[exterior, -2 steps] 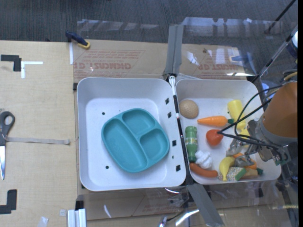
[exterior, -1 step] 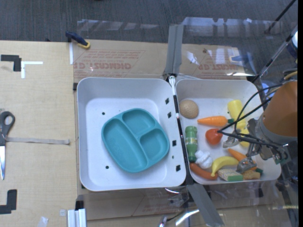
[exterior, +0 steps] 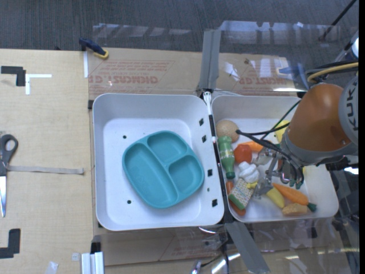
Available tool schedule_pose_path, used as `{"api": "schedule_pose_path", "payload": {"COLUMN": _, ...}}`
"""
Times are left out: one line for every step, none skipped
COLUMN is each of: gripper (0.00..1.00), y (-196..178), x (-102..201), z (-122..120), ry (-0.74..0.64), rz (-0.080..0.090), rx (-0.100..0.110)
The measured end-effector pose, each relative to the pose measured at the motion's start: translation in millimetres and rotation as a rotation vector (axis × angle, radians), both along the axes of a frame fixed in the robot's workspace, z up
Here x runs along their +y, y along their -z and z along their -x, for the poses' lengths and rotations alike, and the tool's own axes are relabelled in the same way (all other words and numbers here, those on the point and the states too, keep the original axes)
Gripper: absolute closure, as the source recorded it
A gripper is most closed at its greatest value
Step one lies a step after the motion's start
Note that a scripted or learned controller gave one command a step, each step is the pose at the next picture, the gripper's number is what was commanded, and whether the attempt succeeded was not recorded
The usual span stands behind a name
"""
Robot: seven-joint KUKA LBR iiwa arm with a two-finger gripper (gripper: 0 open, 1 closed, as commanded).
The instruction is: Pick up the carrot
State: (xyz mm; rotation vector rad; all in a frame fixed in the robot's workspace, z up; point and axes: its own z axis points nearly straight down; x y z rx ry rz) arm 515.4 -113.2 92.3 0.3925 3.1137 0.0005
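Observation:
The carrot, orange with a small green stem end, lies flat near the front right of the right bin, pointing toward the back left. My gripper hangs just above the carrot's thin end, under the orange wrist band. Its fingers look open, with nothing held between them. The gripper's body hides part of the bin's middle.
Toy foods crowd the right bin: a green bottle, a beige ball, a red-orange piece, a white item, a yellow piece touching the carrot, and a tan piece. A teal divided plate lies in the left bin.

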Motion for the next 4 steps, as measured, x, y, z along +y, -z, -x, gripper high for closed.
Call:
{"api": "schedule_pose_path", "payload": {"gripper": 0.00, "y": -1.1, "x": 17.2, "z": -86.2, "ry": -0.116, "rz": 0.001, "rx": -0.002}}
{"api": "schedule_pose_path", "payload": {"gripper": 1.00, "y": -11.5, "x": 17.4, "z": -87.8, "ry": -0.118, "rz": 0.003, "rx": -0.008}}
{"api": "schedule_pose_path", "payload": {"gripper": 0.00, "y": -11.5, "x": 17.5, "z": -87.8, "ry": -0.119, "rz": 0.002, "rx": -0.007}}
{"api": "schedule_pose_path", "payload": {"gripper": 1.00, "y": -21.8, "x": 17.7, "z": -89.2, "ry": -0.120, "rz": 0.004, "rx": -0.012}}
